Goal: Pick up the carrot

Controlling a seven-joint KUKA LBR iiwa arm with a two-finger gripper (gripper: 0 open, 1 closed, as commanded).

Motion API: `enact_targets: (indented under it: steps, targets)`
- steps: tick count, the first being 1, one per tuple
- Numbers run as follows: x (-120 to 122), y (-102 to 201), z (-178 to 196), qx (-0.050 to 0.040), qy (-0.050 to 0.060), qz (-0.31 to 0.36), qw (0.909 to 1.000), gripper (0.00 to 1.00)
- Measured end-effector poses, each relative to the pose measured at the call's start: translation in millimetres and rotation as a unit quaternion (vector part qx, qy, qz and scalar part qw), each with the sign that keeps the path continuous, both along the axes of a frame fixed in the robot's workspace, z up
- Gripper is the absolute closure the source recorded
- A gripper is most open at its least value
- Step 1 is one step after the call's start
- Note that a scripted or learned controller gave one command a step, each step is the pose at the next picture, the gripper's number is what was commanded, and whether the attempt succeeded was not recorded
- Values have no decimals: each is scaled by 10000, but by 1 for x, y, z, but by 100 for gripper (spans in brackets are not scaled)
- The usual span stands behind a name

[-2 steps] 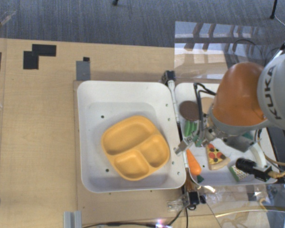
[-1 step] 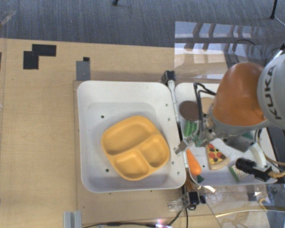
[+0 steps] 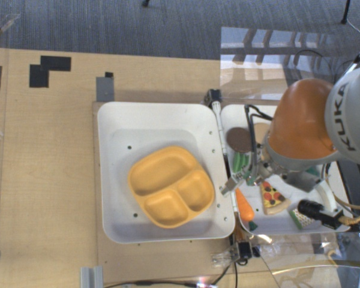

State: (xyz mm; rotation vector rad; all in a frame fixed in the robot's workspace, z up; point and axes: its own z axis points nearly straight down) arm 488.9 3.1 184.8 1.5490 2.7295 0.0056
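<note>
While the jaws [image 3: 245, 179] hover, the carrot [image 3: 245, 205] lies just below

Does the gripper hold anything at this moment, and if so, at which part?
Nothing visibly: the gripper is just above the carrot, which lies in the right bin.

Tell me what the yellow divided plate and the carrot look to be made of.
Yellow divided plate: probably moulded plastic, going by its even colour, rounded compartment walls and soft matte sheen. Carrot: looks like a toy, likely plastic or rubber, since it is uniformly bright orange and smooth; too small here to be sure.
</note>
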Motion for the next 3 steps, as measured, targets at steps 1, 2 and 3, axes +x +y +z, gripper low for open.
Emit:
enact_targets:
  steps: [1, 2, 3]
  targets:
    - [0, -37, 0, -6, -19, -783, 9969, 0]
    - [0, -37, 0, -5, -16, -781, 9969, 0]
    - [0, -37, 0, -5, -15, -781, 9969, 0]
